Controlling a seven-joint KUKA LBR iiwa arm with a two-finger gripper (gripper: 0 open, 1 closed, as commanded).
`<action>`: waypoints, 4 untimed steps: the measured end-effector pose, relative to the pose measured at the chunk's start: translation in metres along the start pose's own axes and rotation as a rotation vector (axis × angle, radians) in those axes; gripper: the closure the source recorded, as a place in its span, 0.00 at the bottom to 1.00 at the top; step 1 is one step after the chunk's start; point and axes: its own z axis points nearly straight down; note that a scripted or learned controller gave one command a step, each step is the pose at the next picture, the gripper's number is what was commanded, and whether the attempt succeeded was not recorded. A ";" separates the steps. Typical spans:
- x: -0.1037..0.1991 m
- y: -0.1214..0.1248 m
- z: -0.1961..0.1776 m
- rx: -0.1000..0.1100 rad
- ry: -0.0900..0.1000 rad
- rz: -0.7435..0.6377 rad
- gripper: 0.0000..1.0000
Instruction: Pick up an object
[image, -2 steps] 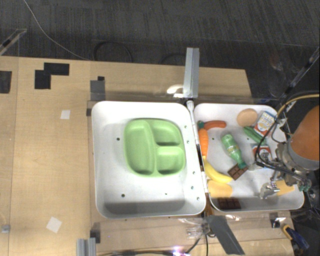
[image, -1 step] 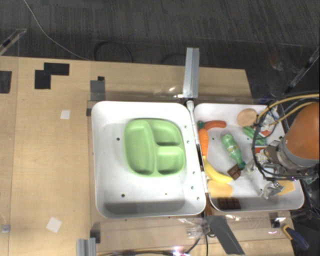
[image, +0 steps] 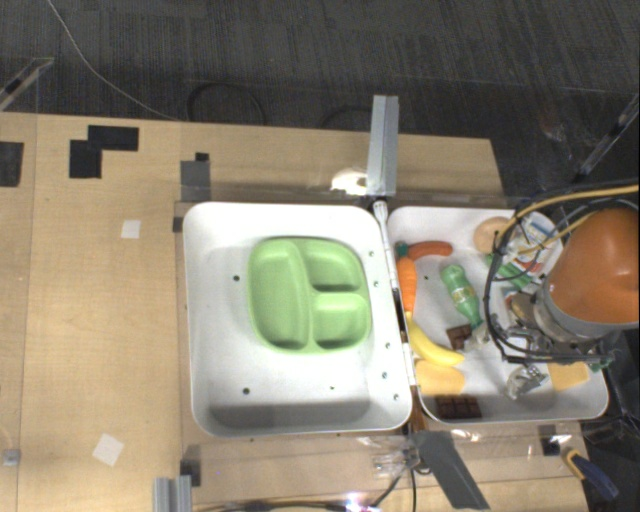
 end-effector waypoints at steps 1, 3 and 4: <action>0.023 -0.039 0.001 -0.002 -0.001 -0.275 0.00; 0.013 -0.008 0.000 0.002 -0.005 -1.442 0.00; 0.022 -0.018 0.001 -0.006 -0.007 -1.874 0.00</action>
